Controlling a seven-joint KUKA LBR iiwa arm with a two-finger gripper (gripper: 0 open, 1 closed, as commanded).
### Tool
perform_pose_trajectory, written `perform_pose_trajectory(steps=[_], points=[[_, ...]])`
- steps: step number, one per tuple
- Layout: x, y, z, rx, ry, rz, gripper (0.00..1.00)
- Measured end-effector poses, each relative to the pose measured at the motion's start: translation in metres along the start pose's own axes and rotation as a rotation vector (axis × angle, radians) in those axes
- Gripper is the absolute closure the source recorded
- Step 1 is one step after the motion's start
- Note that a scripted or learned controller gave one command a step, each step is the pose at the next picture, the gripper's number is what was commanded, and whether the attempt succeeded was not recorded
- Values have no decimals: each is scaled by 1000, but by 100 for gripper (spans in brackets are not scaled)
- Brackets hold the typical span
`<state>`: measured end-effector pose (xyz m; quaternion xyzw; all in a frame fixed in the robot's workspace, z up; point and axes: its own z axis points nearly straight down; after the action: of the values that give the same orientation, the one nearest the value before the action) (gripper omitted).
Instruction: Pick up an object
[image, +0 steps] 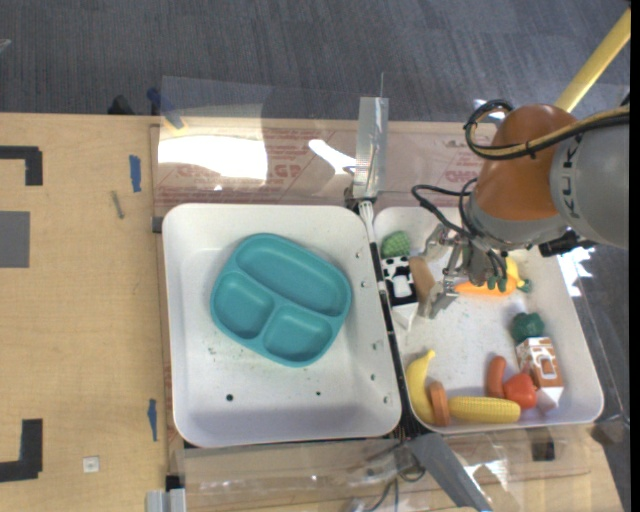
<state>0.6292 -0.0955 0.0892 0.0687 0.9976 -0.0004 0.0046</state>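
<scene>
Nearest the camera, along the front edge of the right bin (590, 395), lies a corn cob (484, 408) on its side, touching a banana (420, 380) that curves up along the bin's left wall. Against the banana's lower end sits an orange piece (439, 403). Just behind the corn stand a sausage-like red piece (496, 374) and a red tomato (521, 388), close together, with a small carton (541, 362) beside them toward the right wall. A dark green vegetable (526, 325) rests right above the carton.

In the left bin (190, 390) a teal divided plate (281, 298) lies flat near the middle, its three compartments bare.

Farther back in the right bin, the gripper (440, 297) hangs low over the bin floor, tilted toward the divider, its two fingers slightly apart with nothing seen between them. An orange carrot (482, 288) lies just right of the fingertips, under the wrist, and a yellow piece (514, 268) peeps out beside it. A brown block (423, 277) stands just left of the fingers, next to a black-and-white marker tag (398, 278) at the divider. A pale green leafy item (395, 243) sits behind the tag in the bin's far left corner.

The arm (525, 175), orange above the wrist, reaches in from the right, cables looping around it
</scene>
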Motion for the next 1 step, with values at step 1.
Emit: perform_pose_trajectory(steps=[1], points=[[99,-70,-3,2,5,30,0]])
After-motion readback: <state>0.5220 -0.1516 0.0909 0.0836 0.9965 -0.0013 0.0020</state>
